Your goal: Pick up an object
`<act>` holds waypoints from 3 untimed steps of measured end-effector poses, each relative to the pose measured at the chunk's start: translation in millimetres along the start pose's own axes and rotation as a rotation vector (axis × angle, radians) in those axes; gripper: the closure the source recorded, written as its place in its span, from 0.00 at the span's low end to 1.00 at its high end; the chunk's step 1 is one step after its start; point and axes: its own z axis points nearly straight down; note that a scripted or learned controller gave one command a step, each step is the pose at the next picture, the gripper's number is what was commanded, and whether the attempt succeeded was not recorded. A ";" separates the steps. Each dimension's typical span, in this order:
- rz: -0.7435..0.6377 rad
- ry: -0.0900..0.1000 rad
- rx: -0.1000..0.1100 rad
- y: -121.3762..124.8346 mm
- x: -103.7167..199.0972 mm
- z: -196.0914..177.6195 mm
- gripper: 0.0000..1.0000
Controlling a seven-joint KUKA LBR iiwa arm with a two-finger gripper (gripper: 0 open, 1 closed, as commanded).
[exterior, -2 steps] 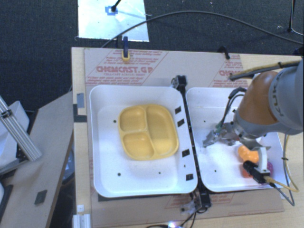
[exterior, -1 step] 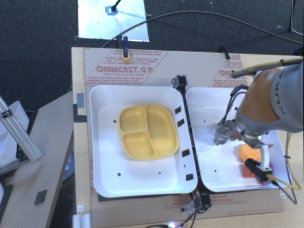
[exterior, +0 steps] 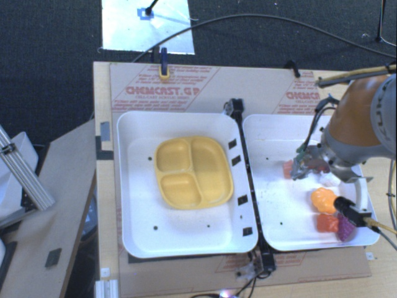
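Note:
My gripper (exterior: 300,166) is low in the right bin (exterior: 273,228), near its middle. A small salmon-red object (exterior: 287,169) lies right beside the gripper's left side, partly hidden by it. I cannot make out whether they touch. In the bin's near right part sit an orange rounded object (exterior: 322,199), a red-orange block (exterior: 326,223) and a purple object (exterior: 345,230). A small white piece (exterior: 327,179) lies just under the wrist.
The left bin (exterior: 139,228) holds a yellow three-compartment plate (exterior: 191,171). A black divider (exterior: 244,179) with clips runs between the bins. The arm's orange-banded body (exterior: 356,120) hangs over the right bin's far right. A black connector (exterior: 351,213) juts over the coloured objects.

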 end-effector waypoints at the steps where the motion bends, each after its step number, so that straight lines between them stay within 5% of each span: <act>1: -0.005 0.000 0.000 4.1 -5.7 -44.9 1.00; 2: -0.006 0.000 -0.001 9.9 -5.7 -108.3 1.00; 3: -0.010 0.002 0.001 34.8 34.7 -105.2 1.00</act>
